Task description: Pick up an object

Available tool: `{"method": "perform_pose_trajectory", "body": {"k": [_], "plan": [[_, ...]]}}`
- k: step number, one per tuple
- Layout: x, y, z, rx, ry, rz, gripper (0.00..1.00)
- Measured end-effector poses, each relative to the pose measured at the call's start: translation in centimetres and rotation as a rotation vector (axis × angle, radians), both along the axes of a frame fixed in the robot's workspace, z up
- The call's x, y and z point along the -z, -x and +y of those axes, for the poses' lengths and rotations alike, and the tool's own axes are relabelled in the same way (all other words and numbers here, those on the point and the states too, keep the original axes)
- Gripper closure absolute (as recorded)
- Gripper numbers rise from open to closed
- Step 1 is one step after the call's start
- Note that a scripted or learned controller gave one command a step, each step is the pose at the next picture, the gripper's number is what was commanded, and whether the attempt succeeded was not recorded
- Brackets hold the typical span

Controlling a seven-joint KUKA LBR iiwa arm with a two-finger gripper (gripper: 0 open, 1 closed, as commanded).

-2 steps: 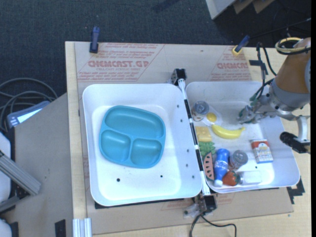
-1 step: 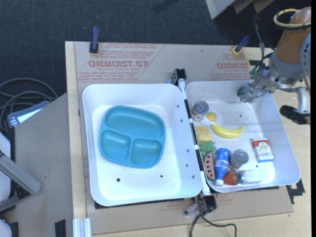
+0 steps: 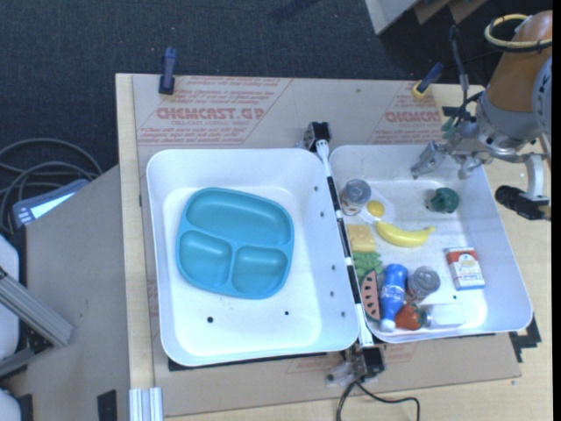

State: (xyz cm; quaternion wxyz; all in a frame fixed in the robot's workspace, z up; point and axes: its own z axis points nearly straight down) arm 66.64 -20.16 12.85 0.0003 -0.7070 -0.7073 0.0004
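The fingers [image 3: 429, 159] of the grey metal gripper [image 3: 447, 161] stand apart with nothing between them, poised over the far end of the right shallow white plastic bin [image 3: 513, 270], just above a small dark green rounded object [image 3: 444, 201].

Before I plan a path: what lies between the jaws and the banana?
In the camera view, bare bin floor; the dark green object sits just right of that line from gripper to banana.
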Motion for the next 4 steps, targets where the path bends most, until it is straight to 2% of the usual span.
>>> {"method": "perform_pose_trajectory", "body": {"k": [1, 2, 3, 4], "plan": [[4.0, 2.7, -1.7, -0.003, -0.009, 0.001, 0.0], [2.9, 2.7, -2.1, -0.001, 0.0, -0.002, 1.0], [4.1, 0.8, 1.8, -0.001, 0.001, -0.008, 1.0], [3.7, 2.0, 7.7, -0.001, -0.002, 0.0, 1.0]]}}
